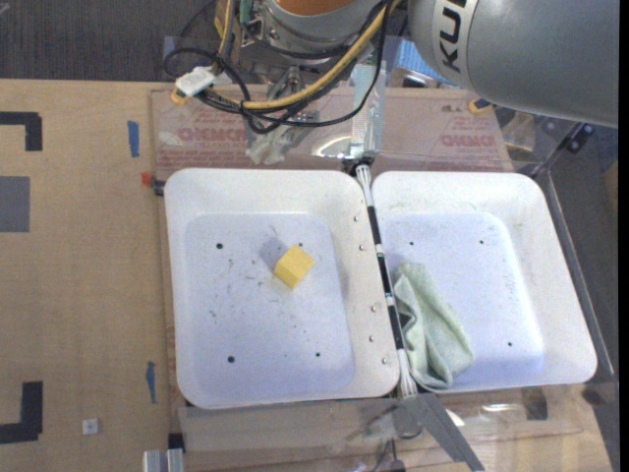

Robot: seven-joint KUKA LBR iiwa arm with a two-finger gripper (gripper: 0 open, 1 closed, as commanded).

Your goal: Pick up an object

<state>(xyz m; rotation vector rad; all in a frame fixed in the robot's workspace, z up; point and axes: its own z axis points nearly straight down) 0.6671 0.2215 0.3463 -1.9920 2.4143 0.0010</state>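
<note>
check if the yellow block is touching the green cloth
Apart. The camera view shows the yellow block in the left bin, the green cloth in the right bin.

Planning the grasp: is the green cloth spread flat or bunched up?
Bunched up. The green cloth lies crumpled with folds against the right bin's left wall.

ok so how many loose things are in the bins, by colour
yellow: 1, the block in the left bin
pale green: 1, the cloth in the right bin
total: 2
</note>
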